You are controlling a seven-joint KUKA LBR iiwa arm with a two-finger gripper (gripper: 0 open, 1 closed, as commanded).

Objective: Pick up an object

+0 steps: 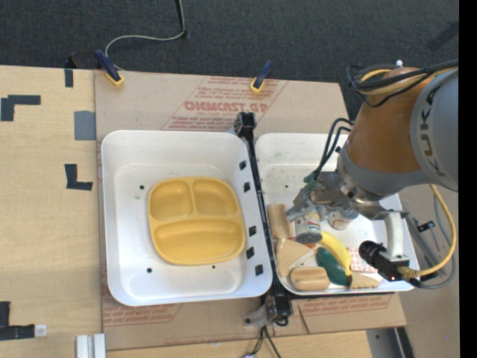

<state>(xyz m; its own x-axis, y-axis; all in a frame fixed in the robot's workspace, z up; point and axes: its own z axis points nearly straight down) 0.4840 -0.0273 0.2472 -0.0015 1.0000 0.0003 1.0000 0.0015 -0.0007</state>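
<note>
Currently descending: two-finger gripper [307,216] over right white bin's [298,149] clutter near yellow banana [337,248], finger state indiscernible; next needs committing to one item.

— Left bin [119,200]?
— Yellow divided tray [197,220], lying flat.
— Right bin [283,151]?
— Arm [387,144] low over it; hand [322,213] among clutter: banana [337,249], green item [333,268], tan bread-like pieces [309,278]. Grip unclear.
</note>
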